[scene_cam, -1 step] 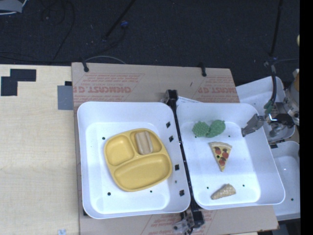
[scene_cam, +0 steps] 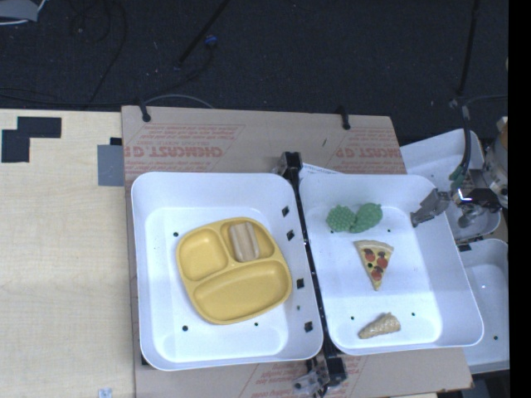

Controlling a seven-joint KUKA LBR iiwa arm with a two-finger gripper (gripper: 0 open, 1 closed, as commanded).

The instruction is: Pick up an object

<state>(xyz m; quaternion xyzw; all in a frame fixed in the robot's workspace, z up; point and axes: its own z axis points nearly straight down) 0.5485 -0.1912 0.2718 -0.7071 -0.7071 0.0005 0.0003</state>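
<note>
In the right bin [scene_cam: 431, 322] lie a green leafy toy vegetable [scene_cam: 354, 217], a pizza slice [scene_cam: 375, 262] and a tan bread wedge [scene_cam: 379, 326]. My gripper [scene_cam: 440, 215] hangs over that bin's right rim, up and to the right of the pizza slice. It is open, its two grey fingers [scene_cam: 426, 206] spread apart with nothing between them. The arm comes in from the right edge.
The left bin [scene_cam: 158, 222] holds a yellow divided plate [scene_cam: 232, 293] with a tan sausage-like piece [scene_cam: 243, 241] in its upper right compartment. A black divider [scene_cam: 303, 255] runs between the bins. Brown cardboard lies under both. White sheeting sits at the right.
</note>
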